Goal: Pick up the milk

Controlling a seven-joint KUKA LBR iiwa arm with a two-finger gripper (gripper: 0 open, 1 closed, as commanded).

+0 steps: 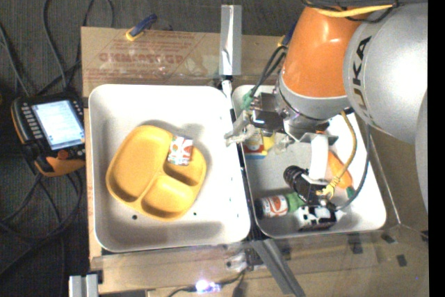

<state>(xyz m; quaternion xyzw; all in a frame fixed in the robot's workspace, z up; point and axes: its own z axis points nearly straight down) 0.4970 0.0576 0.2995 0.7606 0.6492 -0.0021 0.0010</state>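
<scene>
Milk [317, 216] at right bin's [372, 213] front edge

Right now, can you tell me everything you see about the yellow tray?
The yellow tray looks like smooth, shiny plastic with rounded corners. Raised ridges split it into three hollow compartments. It lies flat but turned at a slant in the left white bin, resting on the bin's floor. A small white carton with red markings sits in its upper right compartment. The gripper is over by the edge of the right bin, well apart from the tray.
</scene>
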